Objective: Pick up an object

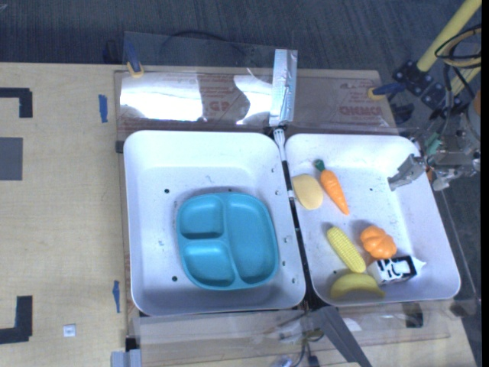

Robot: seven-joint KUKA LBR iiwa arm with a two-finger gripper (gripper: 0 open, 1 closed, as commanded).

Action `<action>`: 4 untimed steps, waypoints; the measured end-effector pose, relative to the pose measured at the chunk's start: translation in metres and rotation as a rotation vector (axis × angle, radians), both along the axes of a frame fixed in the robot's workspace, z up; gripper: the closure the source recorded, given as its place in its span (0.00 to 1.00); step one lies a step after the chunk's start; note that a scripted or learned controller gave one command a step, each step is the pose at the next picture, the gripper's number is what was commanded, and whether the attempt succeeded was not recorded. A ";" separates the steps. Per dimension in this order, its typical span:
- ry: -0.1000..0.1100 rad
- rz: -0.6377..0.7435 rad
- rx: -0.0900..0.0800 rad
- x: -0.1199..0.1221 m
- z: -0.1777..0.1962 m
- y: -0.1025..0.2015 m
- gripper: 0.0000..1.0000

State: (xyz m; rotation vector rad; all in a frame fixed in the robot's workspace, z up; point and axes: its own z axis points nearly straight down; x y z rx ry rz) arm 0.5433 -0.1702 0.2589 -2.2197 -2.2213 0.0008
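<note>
Camera view, tool (409,170): at the right bin's (439,228) upper right rim, holding nothing we can see; apart or together, we cannot tell.
Nearest pick: carrot (333,190), beside a pale potato-like piece (309,192).
Lower cluster: corn (346,249), orange pumpkin-like piece (378,242), yellow piece (356,285), touching (crowded).
Handling: we judge these toy foods light, stiff, slippery; take the carrot across its thick middle.
Left bin: blue divided plate (227,240).

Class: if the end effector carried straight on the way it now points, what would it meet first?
The end effector angles down and left over the right bin. It would probably meet bare bin floor first, short of the toy carrot; depth is unclear.
</note>
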 end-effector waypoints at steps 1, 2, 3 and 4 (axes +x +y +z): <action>0.006 -0.104 0.001 0.012 -0.084 0.074 0.00; -0.010 -0.080 -0.002 0.081 -0.171 0.046 0.00; -0.012 -0.079 -0.003 0.082 -0.160 0.046 1.00; -0.010 -0.084 -0.002 0.083 -0.063 0.031 1.00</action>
